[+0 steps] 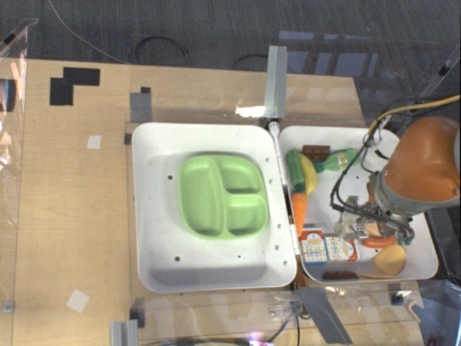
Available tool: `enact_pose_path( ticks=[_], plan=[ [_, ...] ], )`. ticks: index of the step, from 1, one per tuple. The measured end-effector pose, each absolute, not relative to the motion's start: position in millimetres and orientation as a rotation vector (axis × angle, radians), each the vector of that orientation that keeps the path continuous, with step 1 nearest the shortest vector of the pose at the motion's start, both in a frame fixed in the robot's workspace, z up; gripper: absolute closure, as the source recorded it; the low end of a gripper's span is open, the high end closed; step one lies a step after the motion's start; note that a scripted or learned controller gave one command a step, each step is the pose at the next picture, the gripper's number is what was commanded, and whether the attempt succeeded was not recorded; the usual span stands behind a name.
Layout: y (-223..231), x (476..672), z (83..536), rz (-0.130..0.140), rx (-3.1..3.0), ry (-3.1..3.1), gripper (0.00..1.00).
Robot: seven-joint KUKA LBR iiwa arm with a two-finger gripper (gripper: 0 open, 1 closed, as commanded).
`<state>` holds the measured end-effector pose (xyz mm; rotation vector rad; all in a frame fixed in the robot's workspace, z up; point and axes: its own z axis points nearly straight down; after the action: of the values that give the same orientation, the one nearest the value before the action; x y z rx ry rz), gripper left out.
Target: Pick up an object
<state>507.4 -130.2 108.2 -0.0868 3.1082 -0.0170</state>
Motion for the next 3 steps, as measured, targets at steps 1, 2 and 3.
enact_pose_path(
  ticks=[1, 2, 3],
  plan=[
    [-158.5, 572.7, 212.0, -0.008, -0.557, 3.078, 1.00],
    [-202.0, 585.1, 271.9, -0.012, -1.134, 2.917, 1.00],
    [-203.3, 585.0, 289.3, -0.008, -1.582, 2.704, 1.00]
  ],
)
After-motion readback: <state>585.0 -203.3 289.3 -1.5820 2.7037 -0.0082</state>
